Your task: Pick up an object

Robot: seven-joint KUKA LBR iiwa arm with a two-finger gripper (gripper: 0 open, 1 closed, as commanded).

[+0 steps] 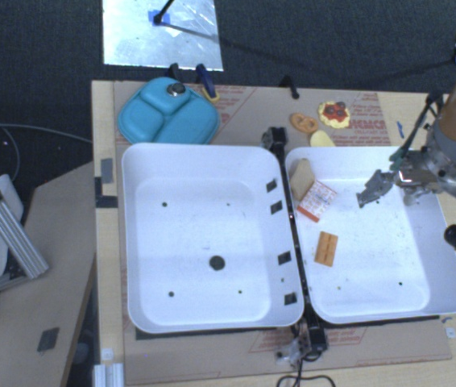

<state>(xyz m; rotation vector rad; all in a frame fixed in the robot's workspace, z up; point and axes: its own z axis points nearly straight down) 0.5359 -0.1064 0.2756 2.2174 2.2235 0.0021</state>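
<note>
My gripper [371, 192] hangs over the right bin [445, 297], near its back right part; whether it is released or clenched I cannot tell from here, and nothing shows in its grasp. Well apart to my left, against the bin's left wall, lie the things I could take: a white and red packet [316, 200], touching a pale tan lump [301, 176] just behind it, and nearer the front an orange block [325, 248] lying alone. The left bin [143, 216] carries only a small dark disc [217, 263]. On the table [244, 111] behind the bins sit a blue tray [168, 114] and some toy food. I judge this as the approach step. The next move calls for travelling left and descending, probably over the orange block, which has room around it.
</note>
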